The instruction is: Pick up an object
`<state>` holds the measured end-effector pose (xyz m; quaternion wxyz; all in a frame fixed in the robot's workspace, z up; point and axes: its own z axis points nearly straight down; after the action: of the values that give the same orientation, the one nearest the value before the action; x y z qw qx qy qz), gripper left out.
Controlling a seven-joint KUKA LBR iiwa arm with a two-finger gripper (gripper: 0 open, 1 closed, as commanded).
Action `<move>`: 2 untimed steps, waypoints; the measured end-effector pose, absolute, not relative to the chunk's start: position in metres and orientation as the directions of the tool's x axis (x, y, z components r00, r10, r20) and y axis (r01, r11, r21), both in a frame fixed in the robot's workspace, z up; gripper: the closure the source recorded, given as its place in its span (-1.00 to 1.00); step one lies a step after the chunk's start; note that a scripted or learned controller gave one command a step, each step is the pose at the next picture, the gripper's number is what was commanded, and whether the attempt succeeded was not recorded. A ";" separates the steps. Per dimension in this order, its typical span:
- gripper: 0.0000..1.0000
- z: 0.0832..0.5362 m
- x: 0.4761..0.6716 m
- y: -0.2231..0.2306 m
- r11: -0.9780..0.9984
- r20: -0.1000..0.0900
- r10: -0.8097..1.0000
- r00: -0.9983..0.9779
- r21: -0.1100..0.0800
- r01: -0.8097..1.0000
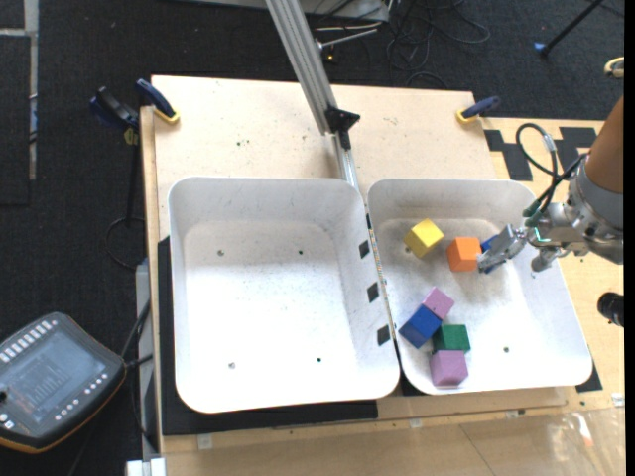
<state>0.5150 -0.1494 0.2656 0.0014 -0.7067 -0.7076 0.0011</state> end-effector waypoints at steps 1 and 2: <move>-1.00 0.267 0.516 -0.150 0.000 0.000 1.000 0.000 0.000 1.000; -1.00 0.211 0.513 -0.139 0.000 0.001 1.000 0.000 -0.005 1.000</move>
<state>0.5127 -0.1393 0.2106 0.0023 -0.7071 -0.7071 0.0013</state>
